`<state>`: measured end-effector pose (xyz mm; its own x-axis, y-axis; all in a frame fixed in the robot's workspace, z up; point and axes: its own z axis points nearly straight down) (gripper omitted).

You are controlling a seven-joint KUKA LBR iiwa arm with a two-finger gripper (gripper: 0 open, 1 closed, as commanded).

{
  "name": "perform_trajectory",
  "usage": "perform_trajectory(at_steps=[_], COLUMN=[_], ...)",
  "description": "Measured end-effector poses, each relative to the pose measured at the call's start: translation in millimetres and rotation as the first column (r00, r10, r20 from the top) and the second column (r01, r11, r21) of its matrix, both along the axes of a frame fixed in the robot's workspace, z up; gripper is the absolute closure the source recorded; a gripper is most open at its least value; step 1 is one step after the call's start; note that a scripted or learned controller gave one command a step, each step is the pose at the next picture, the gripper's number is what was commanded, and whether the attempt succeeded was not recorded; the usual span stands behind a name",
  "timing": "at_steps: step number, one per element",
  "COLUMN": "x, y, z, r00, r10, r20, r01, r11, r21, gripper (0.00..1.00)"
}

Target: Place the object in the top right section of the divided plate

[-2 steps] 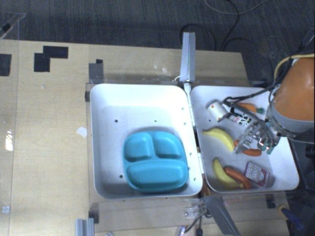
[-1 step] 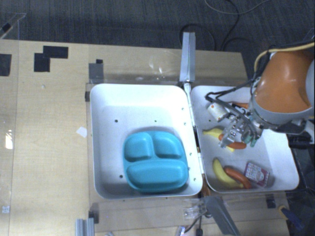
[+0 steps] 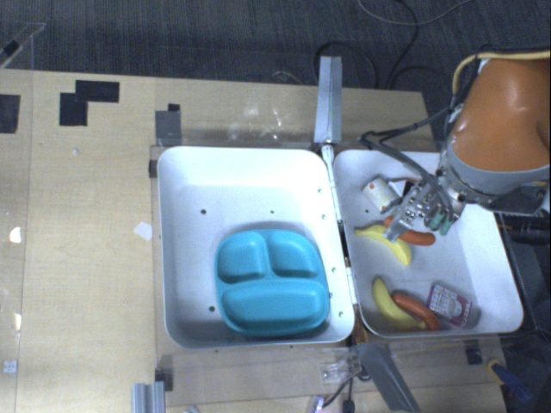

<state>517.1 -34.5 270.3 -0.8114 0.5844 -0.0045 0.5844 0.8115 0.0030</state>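
A blue divided plate (image 3: 271, 280) lies in the left bin (image 3: 198, 188), toward its front, with two small sections at the back and one long section in front. My gripper (image 3: 411, 222) hangs low over the right bin (image 3: 491, 265), just above a yellow banana (image 3: 387, 239) and a red-orange sausage-like piece (image 3: 419, 238) that lie beside each other. I see nothing held between the fingers. A white cup-like object (image 3: 377, 193) sits just behind and left of the gripper.
Near the right bin's front lie a second banana (image 3: 387, 302), a red-orange hot dog (image 3: 415, 308) and a small pink-labelled packet (image 3: 449, 302). A metal post (image 3: 329, 101) stands behind the divider between the bins. Cables trail across the dark floor at the back.
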Motion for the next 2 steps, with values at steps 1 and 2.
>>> perform_trajectory(at_steps=[1, 2], x=[-28.6, -28.4], y=[-17.0, -54.3], z=[-47.9, -50.3], r00=[0.999, 0.998], r10=[-0.039, -0.062], r20=[-0.003, -0.002], r01=[0.039, 0.062], r11=[0.999, 0.998], r21=[0.0, 0.0], gripper=[1.0, 1.0])
